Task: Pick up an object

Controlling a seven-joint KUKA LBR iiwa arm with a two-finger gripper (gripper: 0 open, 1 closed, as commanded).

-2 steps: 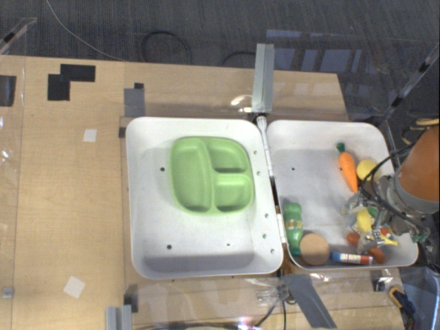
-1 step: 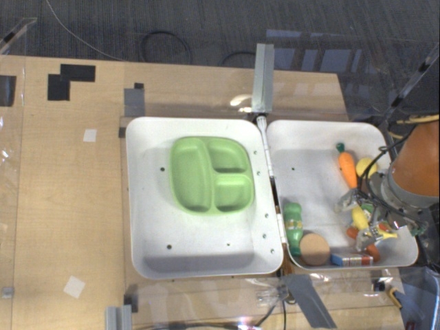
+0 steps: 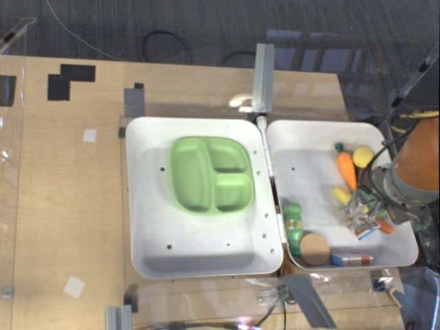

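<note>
- The gripper (image 3: 363,215) hangs low in the right bin (image 3: 302,163), at about four o'clock from that bin's middle. I cannot tell whether it is released, clenched or grasping anything; its tip is a tangle of metal and wires.
- The arm (image 3: 416,163) comes in from three o'clock. Its orange band sits over the bin's right rim, likely because the wrist points nearly straight down for a pick from above.
- Candidates for the pick crowd round the tip. A carrot (image 3: 346,170) lies just beside it at eleven o'clock. A yellow ball (image 3: 363,157) touches the carrot's upper end, and a small yellow piece (image 3: 342,195) lies at nine o'clock.
- A green bottle (image 3: 293,224) and a tan disc (image 3: 315,247) sit against the bin's lower-left corner, well apart from the tip. A marker (image 3: 352,259) lies along the lower wall.
- The left bin (image 3: 148,205) bears a green tray (image 3: 210,174) near its middle, far from the arm's reach just now.
- Small red and blue bits (image 3: 375,231) under the tip are hard to name. The arm covers the bin's right side, so anything there is hidden.
</note>
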